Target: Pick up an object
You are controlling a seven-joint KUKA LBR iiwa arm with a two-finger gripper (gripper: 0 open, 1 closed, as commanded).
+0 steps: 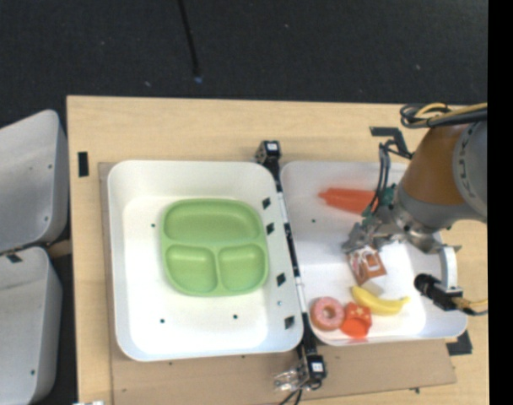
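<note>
A small brown-and-white packet (368, 265) lies in the right bin (324, 226), right of centre in the frame, directly under the gripper (364, 238). The metal tip of the gripper sits at the packet's upper edge, touching or nearly so — whether the jaws are spread or pressed together cannot be told, and the packet is not visibly between them.

Just below the packet lies a yellow banana (380, 300), slanting toward the lower right. To its lower left, against the bin's bottom wall, are a pink ring-shaped doughnut (327, 313) and a red piece (356, 321) just beside it, the two touching or close to it. Above the packet, near the top of the same bin, an orange carrot (348, 198) lies roughly level, its thick end next to the gripper's cabling.

The arm (446, 180) comes in from the right edge of the frame, its orange band above the grey wrist, bent down over the right bin.

The left bin (130, 251) occupies the middle of the frame and holds a green divided plate (213, 245) — one wide compartment above two smaller ones. Both bins rest side by side on the pale wooden counter (223, 125), clipped together along their shared edge. White panels (20, 192) sit at the far left of the frame.
</note>
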